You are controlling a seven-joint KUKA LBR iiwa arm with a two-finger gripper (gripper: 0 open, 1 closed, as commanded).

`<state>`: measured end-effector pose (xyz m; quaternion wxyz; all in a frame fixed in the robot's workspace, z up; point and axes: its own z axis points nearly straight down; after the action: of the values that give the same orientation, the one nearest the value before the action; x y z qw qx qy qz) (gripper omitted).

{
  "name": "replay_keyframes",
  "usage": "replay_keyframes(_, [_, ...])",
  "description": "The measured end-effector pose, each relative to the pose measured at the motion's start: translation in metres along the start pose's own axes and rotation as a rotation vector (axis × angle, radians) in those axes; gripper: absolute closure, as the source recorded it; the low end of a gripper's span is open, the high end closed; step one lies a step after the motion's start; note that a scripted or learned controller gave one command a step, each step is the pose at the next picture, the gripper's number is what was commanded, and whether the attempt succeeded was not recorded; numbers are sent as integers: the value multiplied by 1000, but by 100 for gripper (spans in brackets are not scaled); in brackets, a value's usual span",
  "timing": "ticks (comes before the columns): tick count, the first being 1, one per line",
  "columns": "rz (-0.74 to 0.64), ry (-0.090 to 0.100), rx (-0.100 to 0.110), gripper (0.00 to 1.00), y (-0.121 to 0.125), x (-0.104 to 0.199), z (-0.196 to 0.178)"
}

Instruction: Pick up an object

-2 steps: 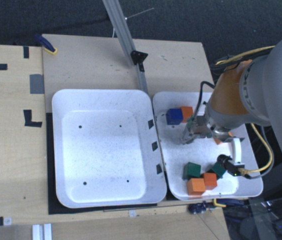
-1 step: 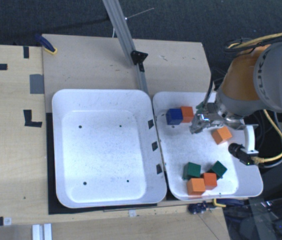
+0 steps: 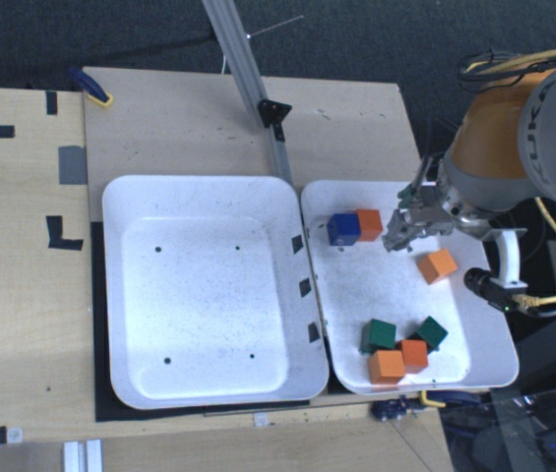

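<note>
1. The left bin [image 3: 204, 200] sits on the bench [image 3: 22, 293]; small dark specks mark its floor
2. The right bin [image 3: 341, 357] touches it along their shared rim and holds all the blocks
3. At about 11 o'clock in the right bin, a blue block [image 3: 342, 229] and an orange-red block [image 3: 369, 223] sit touching, blue on the left
4. At about 6 o'clock lies a cluster: a green block [image 3: 379, 335], an orange block [image 3: 387, 366] below it, a red block [image 3: 414, 354] and a second green block [image 3: 432, 332], all pressed close together
5. The gripper [image 3: 402, 236] hangs at 1 o'clock in this bin, just right of the orange-red block; I cannot tell how its tips are set, and no block is seen between them
6. A lone orange block [image 3: 438, 265] lies at 3 o'clock, just below and right of the gripper, apart from it
7. The arm [image 3: 499, 150] enters from the right
</note>
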<state>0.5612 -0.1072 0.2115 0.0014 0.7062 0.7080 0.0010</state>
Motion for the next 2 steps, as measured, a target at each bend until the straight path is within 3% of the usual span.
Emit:
replay_keyframes(1, [0, 0, -1, 100, 1, 0, -47])
replay_keyframes(2, [-4, 2, 3, 100, 3, 51, -52])
